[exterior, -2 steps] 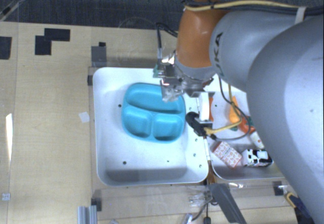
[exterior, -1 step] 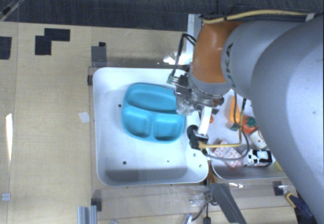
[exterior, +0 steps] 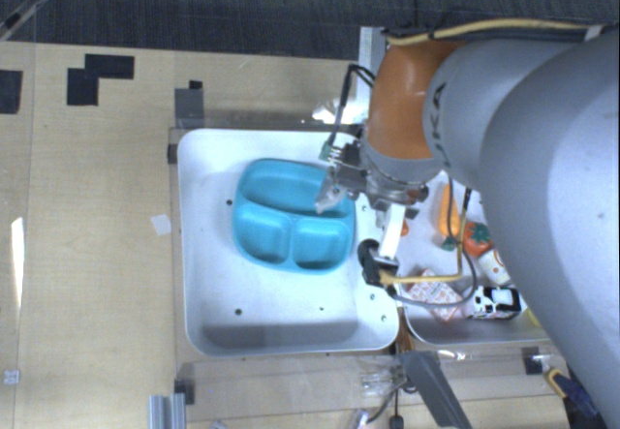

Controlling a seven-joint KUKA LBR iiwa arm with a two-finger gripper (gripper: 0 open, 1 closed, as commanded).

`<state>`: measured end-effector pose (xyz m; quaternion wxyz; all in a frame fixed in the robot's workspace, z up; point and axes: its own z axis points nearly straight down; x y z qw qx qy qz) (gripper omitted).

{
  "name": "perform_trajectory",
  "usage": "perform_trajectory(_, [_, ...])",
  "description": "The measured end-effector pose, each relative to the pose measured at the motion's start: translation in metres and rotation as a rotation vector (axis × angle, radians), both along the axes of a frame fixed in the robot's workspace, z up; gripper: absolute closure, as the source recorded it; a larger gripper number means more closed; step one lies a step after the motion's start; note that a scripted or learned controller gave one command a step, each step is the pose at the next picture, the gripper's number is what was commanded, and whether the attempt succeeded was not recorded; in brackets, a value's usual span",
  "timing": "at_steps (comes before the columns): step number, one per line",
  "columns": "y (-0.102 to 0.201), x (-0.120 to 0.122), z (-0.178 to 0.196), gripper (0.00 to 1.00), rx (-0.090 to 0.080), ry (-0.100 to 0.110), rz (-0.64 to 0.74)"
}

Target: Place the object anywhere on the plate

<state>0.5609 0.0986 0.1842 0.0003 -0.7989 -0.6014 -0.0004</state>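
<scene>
Plate [exterior: 291, 224], blue and split into compartments, sits in the left white bin [exterior: 208, 272], toward the bin's right side, and that's the target. Gripper [exterior: 334, 187] is poised right over the plate's upper right rim, which reads to me as a drop-off position rather than a reach for anything. Whether the fingers are apart or together I cannot tell: they're blurred against the blue, and I can't make out any object between them. Plate's compartments look bare from this angle. Over in the right bin [exterior: 426, 325], mostly under the big grey arm [exterior: 523, 156], there's a jumble: something orange [exterior: 450, 214], a black-and-white piece [exterior: 499, 301], a red-patterned item [exterior: 433, 293]. Wooden bench [exterior: 87, 253] carries both bins
</scene>
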Motion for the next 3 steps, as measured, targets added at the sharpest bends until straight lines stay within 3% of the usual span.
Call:
perform_trajectory(1, [0.094,-0.053,-0.025,0.0,0.001,0.001,-0.218])
perform_trajectory(2, [0.032,-0.029,0.005,0.0,0.0,-0.003,-0.145])
perform_trajectory(3, [0.137,-0.073,0.044,0.0,0.001,-0.002,-0.356])
